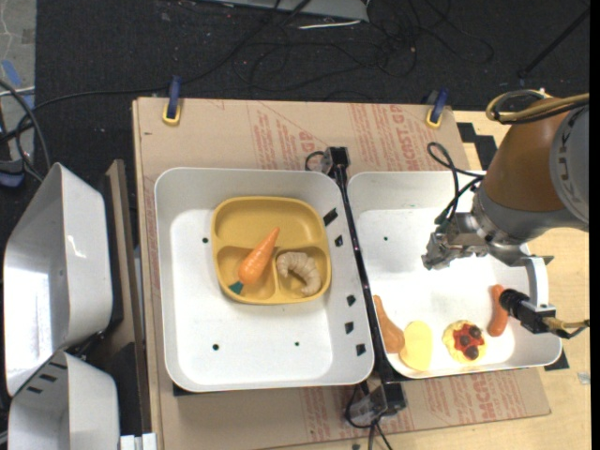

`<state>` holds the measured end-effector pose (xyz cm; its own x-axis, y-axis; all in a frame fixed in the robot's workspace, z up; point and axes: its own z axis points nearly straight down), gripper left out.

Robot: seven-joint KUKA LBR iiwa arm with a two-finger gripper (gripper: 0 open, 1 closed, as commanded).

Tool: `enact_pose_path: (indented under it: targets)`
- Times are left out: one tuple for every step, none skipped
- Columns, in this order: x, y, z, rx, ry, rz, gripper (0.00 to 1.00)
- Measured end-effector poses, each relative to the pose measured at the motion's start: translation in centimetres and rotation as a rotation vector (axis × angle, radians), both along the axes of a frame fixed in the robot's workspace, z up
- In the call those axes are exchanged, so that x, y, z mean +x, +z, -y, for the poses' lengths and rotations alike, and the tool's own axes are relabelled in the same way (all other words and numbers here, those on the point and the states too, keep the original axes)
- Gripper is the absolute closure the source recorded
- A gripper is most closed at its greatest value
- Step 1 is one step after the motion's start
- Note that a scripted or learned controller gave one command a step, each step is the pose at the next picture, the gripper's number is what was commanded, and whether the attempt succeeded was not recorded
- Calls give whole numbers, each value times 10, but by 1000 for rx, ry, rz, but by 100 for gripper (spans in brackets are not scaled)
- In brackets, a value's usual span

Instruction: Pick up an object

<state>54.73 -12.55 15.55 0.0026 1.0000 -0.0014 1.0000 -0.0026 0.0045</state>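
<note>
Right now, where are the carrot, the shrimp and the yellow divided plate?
carrot (259,256): camera view, middle of its orange body.
shrimp (300,271): camera view, centre of its curled body.
yellow divided plate (270,210): camera view, bare upper section, left bin.

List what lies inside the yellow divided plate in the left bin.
The yellow plate holds an orange carrot lying across its divider and a pale shrimp in the right compartment. A small dark green bit shows at the carrot's lower end. The plate surface under them is hidden.

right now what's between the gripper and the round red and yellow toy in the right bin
Only bare white bin floor between the gripper and the round red and yellow toy, per the camera view.
</note>
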Motion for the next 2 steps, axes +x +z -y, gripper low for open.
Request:
enact_pose_path:
  targets:
    - [7,46,6,0,5,1,100]
    - [8,78,6,0,5,0,100]
